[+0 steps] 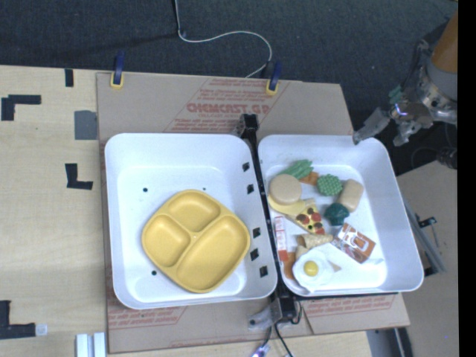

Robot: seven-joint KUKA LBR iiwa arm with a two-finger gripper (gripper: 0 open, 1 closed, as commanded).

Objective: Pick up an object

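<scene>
Claw [405,117]: seen at the upper right, off the right bin's far corner, well above the toys; nothing is seen in its grip, and how far it is spread cannot be told.
Right bin [390,222]: a heap of toy food is held here, set toward the bin's left and middle.
Nearest toys: the green leaf [300,169] and tan block [351,195] lie down and to the left of the claw.
Long axis: the tan block is stood roughly upright in the view, tilted slightly.
Other toys: a round bun [285,190], pizza slice [309,218], fried egg [314,268] and red packet [354,243] are noted.
Left bin [126,162]: a yellow tray [195,239] with three compartments is carried.
Writing: "CHEMCAST GP" is read in red on the cardboard [216,103] behind the bins.
Step judged: no pick is yet made.
</scene>
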